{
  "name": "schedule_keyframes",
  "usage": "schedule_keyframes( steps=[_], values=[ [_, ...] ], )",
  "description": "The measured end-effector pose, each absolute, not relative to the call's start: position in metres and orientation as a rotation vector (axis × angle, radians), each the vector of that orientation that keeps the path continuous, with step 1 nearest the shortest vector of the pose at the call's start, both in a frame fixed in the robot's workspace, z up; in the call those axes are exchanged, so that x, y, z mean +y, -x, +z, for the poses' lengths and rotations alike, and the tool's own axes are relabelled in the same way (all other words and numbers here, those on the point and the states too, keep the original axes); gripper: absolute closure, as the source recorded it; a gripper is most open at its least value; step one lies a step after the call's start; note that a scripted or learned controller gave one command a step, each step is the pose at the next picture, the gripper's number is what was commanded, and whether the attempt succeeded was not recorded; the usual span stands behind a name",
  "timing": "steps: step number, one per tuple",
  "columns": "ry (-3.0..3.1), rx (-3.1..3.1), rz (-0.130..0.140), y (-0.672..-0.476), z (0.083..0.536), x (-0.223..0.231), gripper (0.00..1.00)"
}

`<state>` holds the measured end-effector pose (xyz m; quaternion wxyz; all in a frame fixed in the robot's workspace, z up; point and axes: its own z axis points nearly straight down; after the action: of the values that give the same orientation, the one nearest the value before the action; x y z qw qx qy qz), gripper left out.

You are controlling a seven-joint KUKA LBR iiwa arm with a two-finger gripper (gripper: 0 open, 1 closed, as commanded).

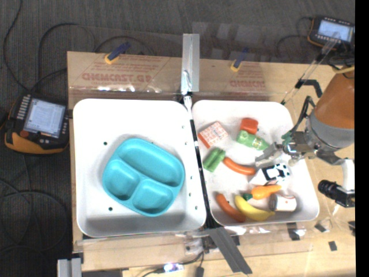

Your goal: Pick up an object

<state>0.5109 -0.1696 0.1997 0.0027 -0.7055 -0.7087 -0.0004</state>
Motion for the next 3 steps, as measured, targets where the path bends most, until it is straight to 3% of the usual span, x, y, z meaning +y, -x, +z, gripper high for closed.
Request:
schedule_keyframes(
  steps=[1,2,3],
  values=[
    [2.205,-2.224,-0.005,-0.512,0.208,-0.167,1.0],
    [2.16,-2.284,0.003,-0.554,0.338,-0.223,1.0],
    [2.346,-2.087,0.003,-0.538,0.26,-0.212,1.0]
  ],
)
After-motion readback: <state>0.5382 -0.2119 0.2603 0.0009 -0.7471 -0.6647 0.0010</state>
